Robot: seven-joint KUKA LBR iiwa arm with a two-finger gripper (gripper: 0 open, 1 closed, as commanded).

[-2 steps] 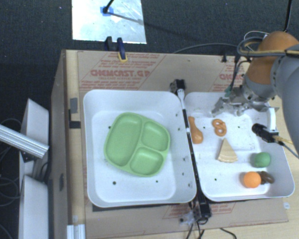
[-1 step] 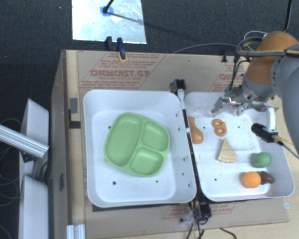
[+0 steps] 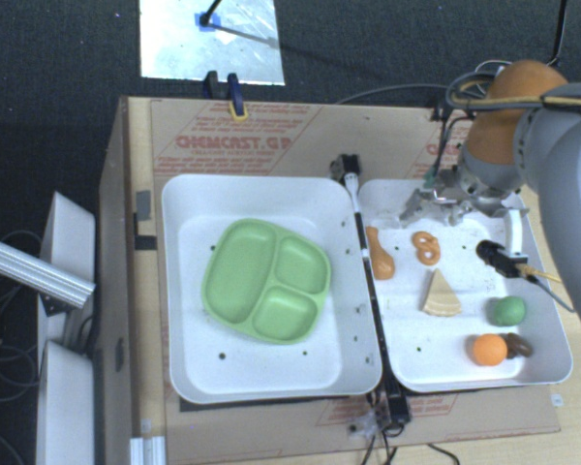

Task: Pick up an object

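While the gripper (image 3: 452,205) hovers at twelve o'clock, small things lie in the right bin (image 3: 552,361)

As the grey arm (image 3: 552,153) reaches in from three o'clock, its gripper sits over the right bin's twelve o'clock edge. Whether it is released or clenched cannot be told from this slant. A pretzel (image 3: 426,248) lies at the gripper's seven o'clock, the nearest piece to it but apart from it. At the bin's ten o'clock, a tan drumstick-like piece (image 3: 378,257) lies against the wall beside the left bin (image 3: 189,356). A pale cheese wedge (image 3: 442,296) rests near the middle. A green ball (image 3: 508,310) sits at four o'clock and an orange ball (image 3: 488,349) at five. A small brown thing (image 3: 519,347) touches the orange ball at its three o'clock. A green divided plate (image 3: 266,281) lies at the centre of the left bin.
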